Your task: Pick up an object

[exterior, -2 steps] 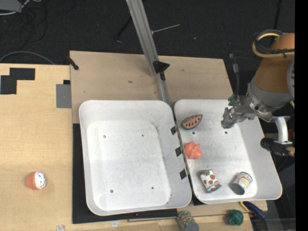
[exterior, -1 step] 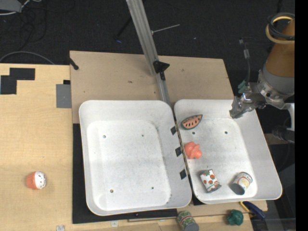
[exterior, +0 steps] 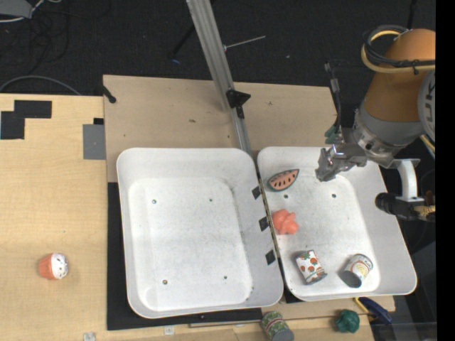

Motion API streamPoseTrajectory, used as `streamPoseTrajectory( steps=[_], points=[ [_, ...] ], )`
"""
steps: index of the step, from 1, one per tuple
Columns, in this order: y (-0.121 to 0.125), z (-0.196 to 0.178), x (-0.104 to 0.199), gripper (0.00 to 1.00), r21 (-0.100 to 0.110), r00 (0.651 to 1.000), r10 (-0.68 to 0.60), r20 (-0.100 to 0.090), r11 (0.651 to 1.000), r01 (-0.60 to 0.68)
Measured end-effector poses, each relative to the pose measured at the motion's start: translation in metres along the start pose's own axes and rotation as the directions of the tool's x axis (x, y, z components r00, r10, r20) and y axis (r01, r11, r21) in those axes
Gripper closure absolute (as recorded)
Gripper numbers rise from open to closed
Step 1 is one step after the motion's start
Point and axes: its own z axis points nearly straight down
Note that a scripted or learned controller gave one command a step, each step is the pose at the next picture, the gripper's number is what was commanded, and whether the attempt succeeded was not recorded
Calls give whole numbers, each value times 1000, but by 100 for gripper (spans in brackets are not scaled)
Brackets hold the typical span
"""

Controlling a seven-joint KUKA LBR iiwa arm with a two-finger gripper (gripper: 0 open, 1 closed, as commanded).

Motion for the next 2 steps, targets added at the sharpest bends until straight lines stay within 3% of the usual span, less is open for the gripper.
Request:
streamPoseTrajectory(
  steps=[2],
  points=[
    [-40, 16, 80, 100, 3, 1000, 0, 0, 1000, 0]
  ],
)
